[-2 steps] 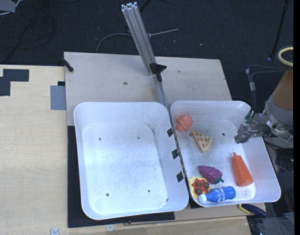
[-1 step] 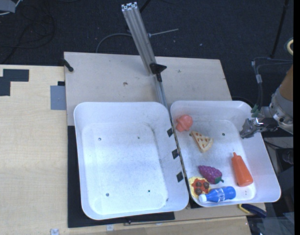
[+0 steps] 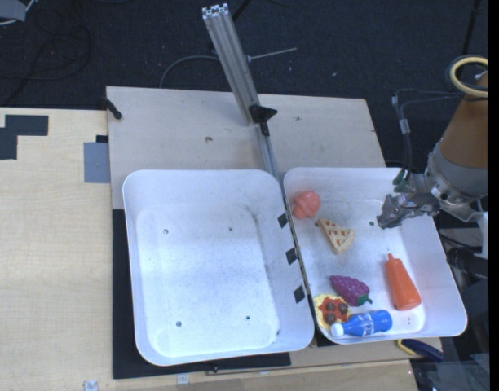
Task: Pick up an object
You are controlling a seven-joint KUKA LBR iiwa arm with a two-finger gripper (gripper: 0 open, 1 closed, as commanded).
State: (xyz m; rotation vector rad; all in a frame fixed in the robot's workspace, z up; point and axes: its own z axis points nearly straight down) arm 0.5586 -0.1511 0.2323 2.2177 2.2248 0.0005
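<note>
The right bin (image 3: 359,182) holds several toy items: a pink-orange round fruit (image 3: 306,204) at its upper left, a waffle-patterned wedge (image 3: 337,236) in the middle, purple grapes (image 3: 349,287), a pizza slice (image 3: 331,308), a blue and white bottle (image 3: 363,324) along the front, and an orange bottle (image 3: 401,283) at the right. My gripper (image 3: 390,215) hangs over the bin's right part, right of the wedge and above the orange bottle. I see nothing between its fingers.
The left bin (image 3: 143,194) lies beside the right one, with black clips (image 3: 291,255) along the shared edge. A metal rail (image 3: 237,59) slants up from the bins' junction. Cables lie on the dark floor behind the bench.
</note>
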